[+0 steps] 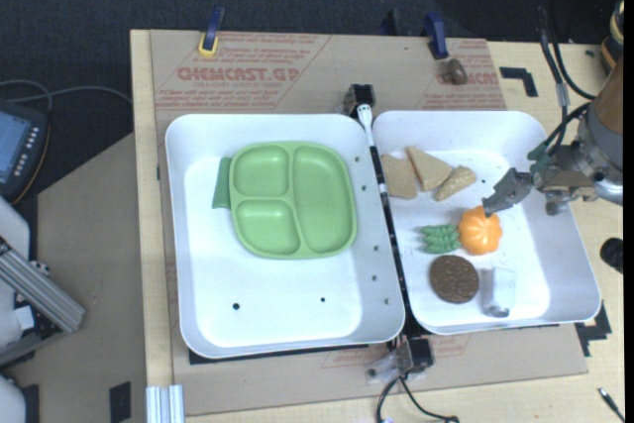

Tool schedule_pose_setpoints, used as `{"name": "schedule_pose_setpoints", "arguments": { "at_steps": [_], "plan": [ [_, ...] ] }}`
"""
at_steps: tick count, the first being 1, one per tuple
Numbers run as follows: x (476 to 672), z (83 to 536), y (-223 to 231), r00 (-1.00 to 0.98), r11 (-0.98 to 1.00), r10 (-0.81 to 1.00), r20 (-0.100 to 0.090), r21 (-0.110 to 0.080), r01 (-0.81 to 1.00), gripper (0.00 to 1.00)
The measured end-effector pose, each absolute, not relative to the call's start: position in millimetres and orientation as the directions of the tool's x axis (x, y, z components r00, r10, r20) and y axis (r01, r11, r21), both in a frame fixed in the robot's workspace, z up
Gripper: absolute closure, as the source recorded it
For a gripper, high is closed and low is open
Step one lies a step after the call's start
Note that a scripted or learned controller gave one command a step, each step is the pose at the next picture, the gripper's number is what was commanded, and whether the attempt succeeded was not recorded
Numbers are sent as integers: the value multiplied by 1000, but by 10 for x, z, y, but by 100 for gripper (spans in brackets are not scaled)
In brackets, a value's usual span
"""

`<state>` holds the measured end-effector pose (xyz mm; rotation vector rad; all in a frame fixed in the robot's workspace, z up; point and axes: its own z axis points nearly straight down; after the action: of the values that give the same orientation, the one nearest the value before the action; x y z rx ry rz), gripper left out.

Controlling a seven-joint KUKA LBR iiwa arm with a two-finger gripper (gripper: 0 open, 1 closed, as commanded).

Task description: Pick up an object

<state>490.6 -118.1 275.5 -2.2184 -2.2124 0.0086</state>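
Pincer (498, 200), at the frame's right, hangs low just above the orange toy pumpkin (480, 231) in the right bin (565, 272), apparently lining up a grasp; whether it is wide or narrow I cannot tell.

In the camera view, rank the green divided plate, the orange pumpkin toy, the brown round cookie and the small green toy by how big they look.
1. Green divided plate, by far.
2-3. Brown cookie and orange pumpkin: they look alike, so no ranking.
4. Small green toy.
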Motion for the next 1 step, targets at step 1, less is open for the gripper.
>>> {"name": "schedule_pose_setpoints", "arguments": {
  "at_steps": [1],
  "plan": [
    [4924, 2799, -1180, 0, 0, 1000, 0, 0, 1000, 0]
  ]
}}
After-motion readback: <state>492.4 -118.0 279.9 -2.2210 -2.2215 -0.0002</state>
